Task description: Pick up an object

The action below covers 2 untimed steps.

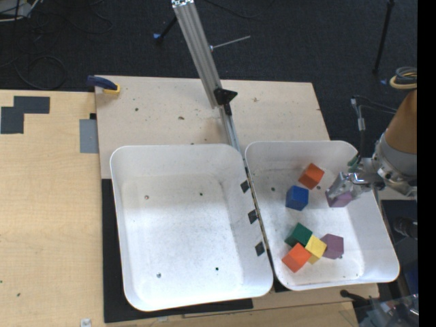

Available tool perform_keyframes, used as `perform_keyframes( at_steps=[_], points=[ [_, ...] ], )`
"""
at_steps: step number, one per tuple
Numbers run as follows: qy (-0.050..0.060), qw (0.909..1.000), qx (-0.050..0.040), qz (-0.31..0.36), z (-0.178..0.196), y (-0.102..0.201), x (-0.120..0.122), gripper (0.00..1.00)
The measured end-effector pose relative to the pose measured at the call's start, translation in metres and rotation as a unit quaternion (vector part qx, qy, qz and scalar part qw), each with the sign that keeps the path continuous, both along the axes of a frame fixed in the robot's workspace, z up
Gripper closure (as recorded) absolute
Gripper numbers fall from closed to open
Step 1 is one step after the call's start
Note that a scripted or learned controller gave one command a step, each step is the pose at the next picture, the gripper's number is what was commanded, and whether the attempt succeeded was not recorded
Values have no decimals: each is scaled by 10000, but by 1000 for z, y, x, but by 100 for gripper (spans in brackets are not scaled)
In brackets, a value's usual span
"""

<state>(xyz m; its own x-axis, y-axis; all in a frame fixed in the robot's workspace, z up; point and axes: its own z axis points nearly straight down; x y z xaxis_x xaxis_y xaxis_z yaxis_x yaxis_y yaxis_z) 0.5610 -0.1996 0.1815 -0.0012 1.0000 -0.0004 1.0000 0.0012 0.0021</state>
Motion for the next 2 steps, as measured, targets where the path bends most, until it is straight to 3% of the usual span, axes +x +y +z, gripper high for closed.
perform_keyframes(
  at_steps=[1, 2],
  points=[
    [-9, 10000, -4, 3, 63, 2, -1, 100],
    [17, 10000, 4, 8, 71, 2, -1, 100]
  ],
)
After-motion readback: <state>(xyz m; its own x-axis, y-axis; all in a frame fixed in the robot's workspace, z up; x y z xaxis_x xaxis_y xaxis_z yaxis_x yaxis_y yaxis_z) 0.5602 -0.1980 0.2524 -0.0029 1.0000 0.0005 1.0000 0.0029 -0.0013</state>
